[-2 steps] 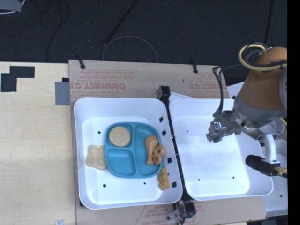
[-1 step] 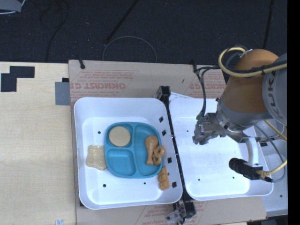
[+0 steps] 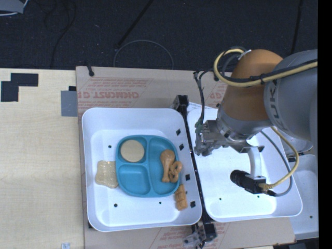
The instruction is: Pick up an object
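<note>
You see a pale wooden worktop [image 3: 36,154] under a cardboard sheet [image 3: 135,90], with dark carpet [image 3: 155,19] and loose cables [image 3: 142,53] behind.

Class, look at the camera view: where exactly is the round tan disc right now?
The round tan disc lies in the upper-left compartment of the blue divided plate, inside the left white bin. The pretzel-like piece lies to its right.

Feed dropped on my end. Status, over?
Gripper low over right white bin, near the divider. Blue sectioned plastic tray with tan food pieces sits in left bin, untouched.
</note>
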